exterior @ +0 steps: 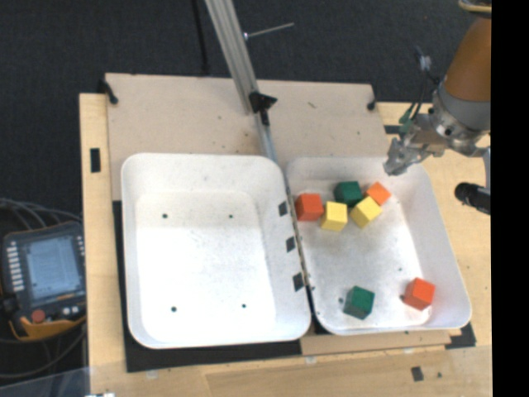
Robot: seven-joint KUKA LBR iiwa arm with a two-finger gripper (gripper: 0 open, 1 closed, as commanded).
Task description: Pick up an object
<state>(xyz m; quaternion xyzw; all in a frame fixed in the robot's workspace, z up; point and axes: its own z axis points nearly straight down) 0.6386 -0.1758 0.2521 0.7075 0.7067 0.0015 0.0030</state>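
Orange block (pixel 378 193) lies at the right bin's (pixel 442 246) far side, touching a yellow block (pixel 366 211) in a cluster. End effector (pixel 397 162) hovers just beyond it — whether released or clenched, I cannot tell. Best approached from its free side — neighbours crowd the other.

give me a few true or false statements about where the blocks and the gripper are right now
1. All the blocks lie in the right bin. True.
2. The gripper holds a yellow block. False: it hovers near the bin's upper right edge, with nothing seen between its fingers.
3. Two yellow blocks sit side by side. True.
4. The green block near the front touches an orange block. False: it stands apart; the nearest orange block is off to its right.
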